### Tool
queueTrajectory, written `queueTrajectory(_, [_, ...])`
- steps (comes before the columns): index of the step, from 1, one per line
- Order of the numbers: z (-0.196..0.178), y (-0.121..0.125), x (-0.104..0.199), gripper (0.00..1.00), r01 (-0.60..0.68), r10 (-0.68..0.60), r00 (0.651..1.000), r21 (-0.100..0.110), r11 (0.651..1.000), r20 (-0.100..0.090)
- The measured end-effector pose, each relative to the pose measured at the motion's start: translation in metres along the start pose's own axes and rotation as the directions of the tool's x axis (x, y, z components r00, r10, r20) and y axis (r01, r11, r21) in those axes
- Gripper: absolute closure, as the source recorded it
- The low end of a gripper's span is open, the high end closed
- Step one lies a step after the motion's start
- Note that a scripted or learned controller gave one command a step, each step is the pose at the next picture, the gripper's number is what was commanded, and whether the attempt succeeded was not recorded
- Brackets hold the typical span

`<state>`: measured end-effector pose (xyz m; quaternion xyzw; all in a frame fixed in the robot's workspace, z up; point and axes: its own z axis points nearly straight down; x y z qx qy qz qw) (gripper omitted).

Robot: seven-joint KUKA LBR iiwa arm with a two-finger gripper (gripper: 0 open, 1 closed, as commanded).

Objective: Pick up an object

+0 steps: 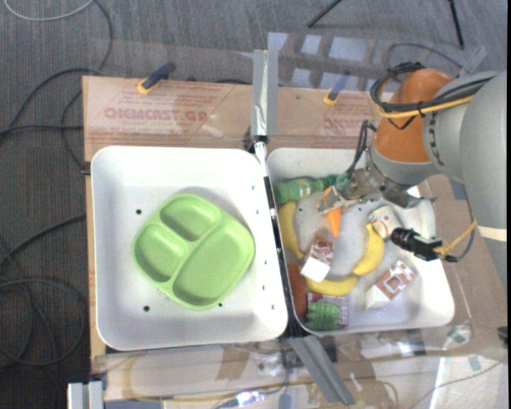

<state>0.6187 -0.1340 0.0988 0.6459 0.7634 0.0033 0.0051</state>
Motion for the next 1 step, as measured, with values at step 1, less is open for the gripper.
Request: queueTrajectory(1, [-0.0844, 0.0185, 0.0729, 1.0, -0.127, 0.127, 0.992, 0.014, 0.992, -0.001])
